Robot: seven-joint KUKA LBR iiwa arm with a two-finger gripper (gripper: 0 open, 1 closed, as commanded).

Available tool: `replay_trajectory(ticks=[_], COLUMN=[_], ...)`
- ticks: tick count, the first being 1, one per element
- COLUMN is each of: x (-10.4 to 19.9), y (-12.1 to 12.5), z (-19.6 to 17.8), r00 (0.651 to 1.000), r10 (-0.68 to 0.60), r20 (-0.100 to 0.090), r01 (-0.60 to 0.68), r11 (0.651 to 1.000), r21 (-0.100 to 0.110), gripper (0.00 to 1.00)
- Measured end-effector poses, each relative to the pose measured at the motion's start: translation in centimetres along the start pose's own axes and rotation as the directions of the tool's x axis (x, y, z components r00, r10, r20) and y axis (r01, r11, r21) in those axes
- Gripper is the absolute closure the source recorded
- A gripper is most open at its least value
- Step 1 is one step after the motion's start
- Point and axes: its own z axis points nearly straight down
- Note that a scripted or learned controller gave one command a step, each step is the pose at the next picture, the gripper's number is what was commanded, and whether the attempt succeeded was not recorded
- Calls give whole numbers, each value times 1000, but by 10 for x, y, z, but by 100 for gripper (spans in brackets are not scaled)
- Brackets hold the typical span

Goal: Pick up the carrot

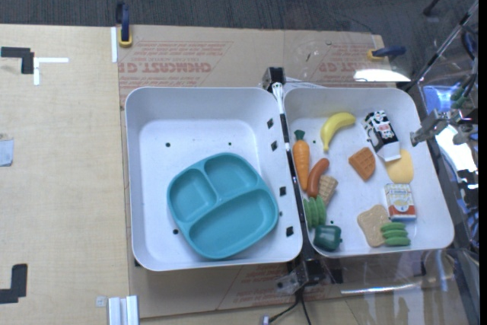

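Though small, bright orange carrot (301, 157)

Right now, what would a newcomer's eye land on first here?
The teal divided plate dominates the left bin. In the right bin, toy foods cluster: the carrot against the left wall beside a yellow banana, with a cow-patterned carton near the back.

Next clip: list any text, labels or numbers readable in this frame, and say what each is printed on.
"CHEMCAST GP", red, upside down and mirrored: brown paper sheet behind the left white bin.
Similar red print behind the right white bin: partly cut off, only "GP" is guessable.
Small red-and-white carton: label too small to read.
Black-and-white cow-patterned carton: no readable text.
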Motion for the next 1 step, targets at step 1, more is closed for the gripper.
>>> replay_trajectory(ticks=[1], x=[48], y=[-28], z=[78], r00=[992], r10=[127], r20=[-1], r01=[-127], r11=[992], r21=[0], gripper=[0])
